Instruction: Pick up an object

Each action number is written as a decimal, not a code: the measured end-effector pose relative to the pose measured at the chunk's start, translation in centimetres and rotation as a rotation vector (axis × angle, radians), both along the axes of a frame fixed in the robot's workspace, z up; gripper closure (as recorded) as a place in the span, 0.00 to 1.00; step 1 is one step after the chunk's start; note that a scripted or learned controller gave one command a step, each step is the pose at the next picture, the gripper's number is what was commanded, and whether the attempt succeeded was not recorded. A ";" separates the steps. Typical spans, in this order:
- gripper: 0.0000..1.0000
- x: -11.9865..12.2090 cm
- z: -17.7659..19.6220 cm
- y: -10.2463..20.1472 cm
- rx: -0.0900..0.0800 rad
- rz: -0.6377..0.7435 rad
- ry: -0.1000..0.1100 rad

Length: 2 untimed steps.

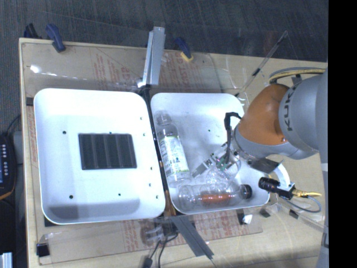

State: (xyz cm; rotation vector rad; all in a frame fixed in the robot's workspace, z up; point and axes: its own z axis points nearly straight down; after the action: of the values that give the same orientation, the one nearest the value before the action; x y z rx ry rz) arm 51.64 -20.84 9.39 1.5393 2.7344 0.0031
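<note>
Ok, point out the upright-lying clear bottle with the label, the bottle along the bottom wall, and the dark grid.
Labelled bottle (172, 149): camera view, on its label.
Bottom bottle (212, 195): camera view, mid-body.
Dark grid (107, 151): camera view, its centre.

Single camera fixed overhead, looking down at slant. Far enough back to take in whole bench (83, 233), both bins and dark floor beyond. Left bin (50, 149) well away from gripper (223, 162); right bin (189, 108) directly under it. Arm (290, 116) enters from right edge, close below lens.
</note>
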 end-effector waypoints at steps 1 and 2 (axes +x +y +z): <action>1.00 0.1 1.0 0.0 0.000 0.003 -0.001; 0.00 0.1 1.0 0.0 0.000 0.004 -0.001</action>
State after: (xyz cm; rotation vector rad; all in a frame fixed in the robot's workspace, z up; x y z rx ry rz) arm 51.76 -20.81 10.44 1.5339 2.7363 0.0032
